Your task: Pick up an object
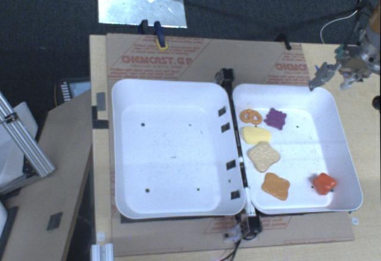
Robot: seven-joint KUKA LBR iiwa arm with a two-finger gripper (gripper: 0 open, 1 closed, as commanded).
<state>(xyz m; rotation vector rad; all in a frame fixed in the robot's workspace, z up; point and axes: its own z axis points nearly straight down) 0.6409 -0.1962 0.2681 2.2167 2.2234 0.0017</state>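
Spread apart and holding nothing, the gripper [333, 75] hangs at the far right of the scene, above the back right corner of the right bin [340, 129], its two fingers pointing downward with clear space between them. Part of the arm behind it is cut off by the picture's right edge, so little of it can be made out.

Moving from left to right: the left bin [122, 135] is a shallow white tray with a few small dark specks on its floor and no objects in it. A row of dark clips runs down the seam where the two bins meet.

The right bin holds six small items, all lying loose on its floor and well apart from the gripper. Nearest the seam at the back is a pretzel [250, 116], with a purple piece [275, 118] just beside it to the right. Below the pretzel lies a pale yellow piece [256, 135], then a tan cracker-like piece [263, 156], then an orange-brown piece [275, 186] toward the front. A red-orange piece [324, 183] sits alone near the front right corner; its exact shape is hard to tell.

Both bins rest on a sheet of brown cardboard [178, 54] with red printed lettering.
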